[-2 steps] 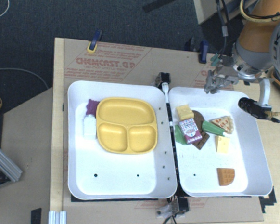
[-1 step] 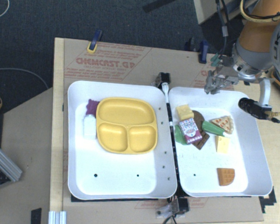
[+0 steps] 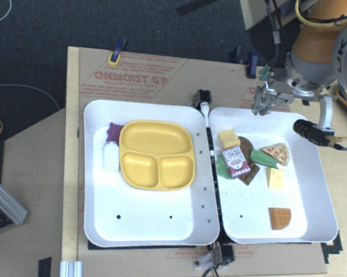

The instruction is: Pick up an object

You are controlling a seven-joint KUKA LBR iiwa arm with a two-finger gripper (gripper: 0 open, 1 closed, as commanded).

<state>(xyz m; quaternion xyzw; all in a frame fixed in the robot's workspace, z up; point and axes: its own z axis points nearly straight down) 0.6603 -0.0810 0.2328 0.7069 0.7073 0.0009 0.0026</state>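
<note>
- Two-finger metal gripper: hung above the far rim of the right shallow white plastic bin, at about 11 o'clock of that bin; whether its fingers were parted or closed could not be told, and nothing showed between them.
- Candidate objects lay in a loose cluster at the right bin's 10 o'clock.
- Small maroon foil snack packet: judged light, crinkly and slippery; best taken across its narrow width.
- Pale yellow foam-like cube: touching the packet at its 11 o'clock; judged light, slightly soft, easiest to pinch on opposite flat faces.
- Toy pizza wedge: flat, rigid-looking, awkward edges.
- Tan toast-shaped piece: alone at 5 o'clock, thin, low on the bin floor.
- Yellow three-compartment plastic tray: smooth, moulded, in the left white bin.
</note>
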